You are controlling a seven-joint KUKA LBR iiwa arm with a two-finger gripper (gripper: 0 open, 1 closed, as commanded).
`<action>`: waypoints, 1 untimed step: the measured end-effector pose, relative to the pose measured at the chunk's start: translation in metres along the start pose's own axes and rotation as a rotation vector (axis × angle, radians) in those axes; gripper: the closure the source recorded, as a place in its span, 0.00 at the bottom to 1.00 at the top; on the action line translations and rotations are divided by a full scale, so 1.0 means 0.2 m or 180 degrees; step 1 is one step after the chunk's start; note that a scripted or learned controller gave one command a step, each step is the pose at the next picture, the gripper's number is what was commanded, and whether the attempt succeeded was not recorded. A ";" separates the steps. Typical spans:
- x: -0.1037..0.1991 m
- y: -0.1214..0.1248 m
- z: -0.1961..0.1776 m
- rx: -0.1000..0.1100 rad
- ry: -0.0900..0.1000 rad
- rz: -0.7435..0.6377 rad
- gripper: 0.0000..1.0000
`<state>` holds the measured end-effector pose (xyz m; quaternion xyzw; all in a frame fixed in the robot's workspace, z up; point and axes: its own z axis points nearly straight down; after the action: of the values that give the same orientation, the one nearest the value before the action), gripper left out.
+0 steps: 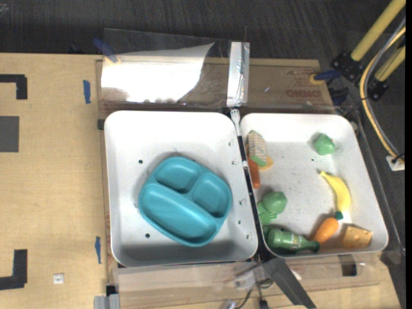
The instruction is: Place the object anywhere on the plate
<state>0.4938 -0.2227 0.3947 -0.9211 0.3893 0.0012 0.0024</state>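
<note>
Here, teal plate [187, 200] in left bin [122, 166], toy foods [339, 192] in right bin [296, 169], gripper's state untellable.

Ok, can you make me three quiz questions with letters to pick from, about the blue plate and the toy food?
1. Where is the blue three-compartment plastic plate?
A. left white bin
B. right white bin
C. on the cardboard

2. What colour is the curved toy banana?
A. red
B. yellow
C. purple

3. What lies on the plate now?
A. the banana
B. the green toy bottle
C. no toy food yet

Answers: 1 A, the plate sits inside the left white bin. 2 B, the banana in the right white bin is yellow. 3 C, all its compartments look bare; the green toy bottle lies in the right bin.
</note>
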 end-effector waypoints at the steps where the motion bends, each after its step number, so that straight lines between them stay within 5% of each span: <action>1: -0.05 -0.02 -0.02 0.0003 0.0005 0.1224 1.00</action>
<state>0.4890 -0.2127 0.3978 -0.8298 0.5581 0.0007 0.0022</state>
